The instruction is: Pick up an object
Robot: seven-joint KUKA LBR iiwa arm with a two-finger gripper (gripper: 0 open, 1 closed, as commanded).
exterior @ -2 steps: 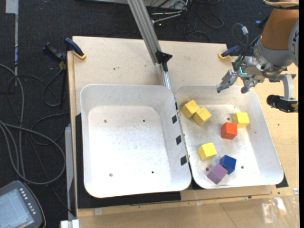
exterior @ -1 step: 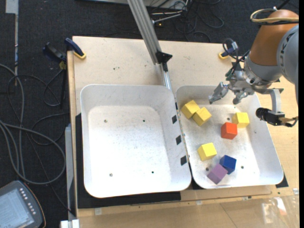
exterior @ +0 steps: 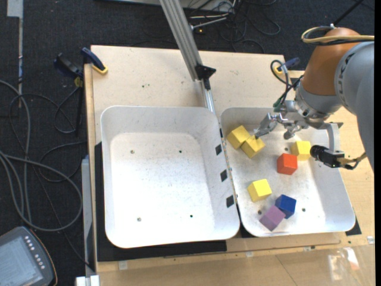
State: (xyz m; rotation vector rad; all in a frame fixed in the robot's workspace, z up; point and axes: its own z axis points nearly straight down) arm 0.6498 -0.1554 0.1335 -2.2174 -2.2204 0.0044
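Nearest: purple foam cube (exterior: 272,217), touching blue foam cube (exterior: 286,204).
Right white plastic bin (exterior: 333,210): also yellow foam cube (exterior: 259,189), orange-red foam cube (exterior: 287,163), small yellow block (exterior: 300,149), two yellow blocks (exterior: 245,140) touching, askew.
Left white plastic bin (exterior: 161,171): speckled floor.
Two-finger gripper (exterior: 275,123): above right bin's far end; probably unclenched, holding nothing, fingers hard to make out.

Arm (exterior: 342,64) cut off by right edge. Small yellow block (exterior: 301,149) partly hidden behind wrist, just right of orange block (exterior: 287,163). Tablet-like device (exterior: 24,261), far left of arm, cropped at bottom-left corner.
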